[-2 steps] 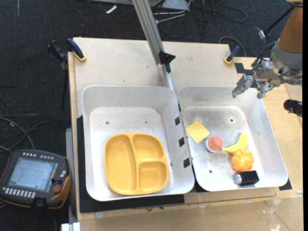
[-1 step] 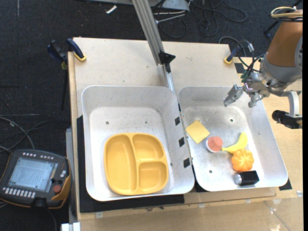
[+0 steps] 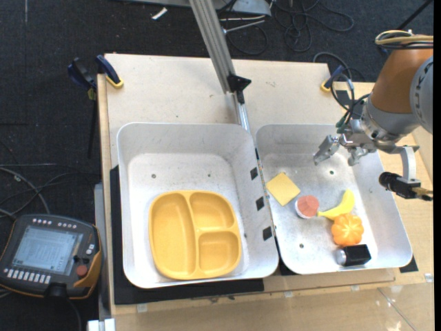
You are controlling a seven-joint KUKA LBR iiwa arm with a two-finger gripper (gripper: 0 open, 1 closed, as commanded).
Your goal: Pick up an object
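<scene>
Two shallow white bins side by side on the bench: the left bin [image 3: 138,150] bearing a yellow divided tray [image 3: 196,234], the right bin [image 3: 289,140] bearing the loose pieces. Grey arm with orange band [image 3: 401,81] reaching in from the right, gripper [image 3: 339,150] over the upper part of the right bin, fingers spread apart, nothing between them. Further down the same bin, a cluster: yellow square block [image 3: 283,188], banana [image 3: 339,206] just beside an orange fruit [image 3: 346,230], small pink round piece [image 3: 307,205] touching the banana's end, dark can-like item [image 3: 353,255] near the front rim. Judged as the approach step, no grasp made yet. Next move likely calling for travel toward the front of the bin, a choice of one piece, descent with fingers astride it, then closing; tight crowding around banana and fruit a probable hazard.
</scene>
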